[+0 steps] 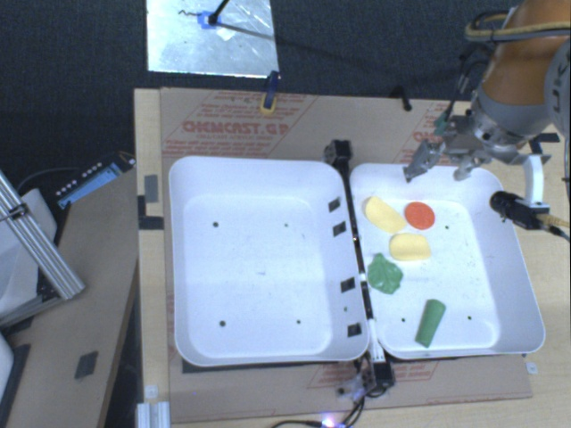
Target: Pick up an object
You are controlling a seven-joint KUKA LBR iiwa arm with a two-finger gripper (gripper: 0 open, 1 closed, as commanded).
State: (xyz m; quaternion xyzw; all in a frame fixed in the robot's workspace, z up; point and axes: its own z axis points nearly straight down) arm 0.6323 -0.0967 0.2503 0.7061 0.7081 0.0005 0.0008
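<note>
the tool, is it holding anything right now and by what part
Nothing is held. The tool hangs open over the far edge of the right bin, its fingers apart with nothing between them. The red disc and the other pieces lie loose in that bin.

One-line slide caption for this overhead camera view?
Open claw hovers over the right bin's far edge, above two yellow pieces, a red disc and two green items.
</note>
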